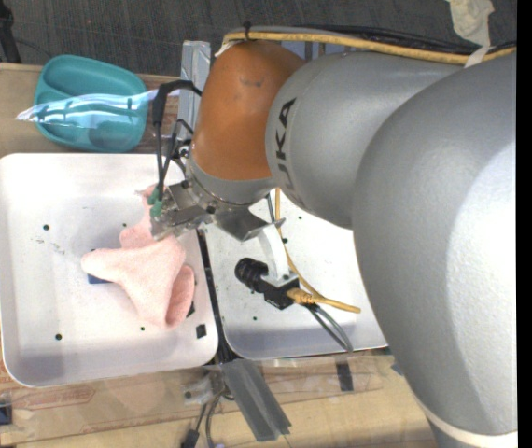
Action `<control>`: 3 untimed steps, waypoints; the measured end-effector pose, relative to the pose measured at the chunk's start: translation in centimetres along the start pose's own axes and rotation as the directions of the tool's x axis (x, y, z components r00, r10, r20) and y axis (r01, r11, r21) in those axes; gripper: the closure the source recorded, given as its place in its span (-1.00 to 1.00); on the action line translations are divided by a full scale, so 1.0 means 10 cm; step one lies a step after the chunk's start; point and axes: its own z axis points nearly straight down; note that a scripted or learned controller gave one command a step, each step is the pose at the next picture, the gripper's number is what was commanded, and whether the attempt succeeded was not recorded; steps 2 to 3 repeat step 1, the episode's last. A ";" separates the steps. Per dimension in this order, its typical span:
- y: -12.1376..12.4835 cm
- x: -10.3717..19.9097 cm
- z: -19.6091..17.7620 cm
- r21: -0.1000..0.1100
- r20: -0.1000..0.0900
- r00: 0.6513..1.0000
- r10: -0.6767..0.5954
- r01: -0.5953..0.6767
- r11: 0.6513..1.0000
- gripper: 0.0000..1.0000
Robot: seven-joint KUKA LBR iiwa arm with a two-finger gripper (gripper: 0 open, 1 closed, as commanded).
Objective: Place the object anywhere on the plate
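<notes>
Pink cloth (149, 278) lies in the left bin (23, 250), w/ my tool (168, 208) at its upper edge; can't tell its state. No plate seen. I'd pinch a thick fold, lift straight.

- Two bins side by side: left bin (23, 343), right bin (275, 343)
- Cloth (149, 273) lying in left bin, toward its right wall
- Scoop (89, 101) on bench behind left bin
- Arm (359, 147) over right bin, wrist above the divide
</notes>
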 end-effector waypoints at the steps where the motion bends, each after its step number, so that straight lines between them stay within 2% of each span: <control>1: 0.66 0.33 1.43 -0.014 0.004 1.000 -0.026 0.026 1.000 1.00; 3: 0.66 0.33 1.43 -0.014 0.004 1.000 -0.026 0.026 1.000 1.00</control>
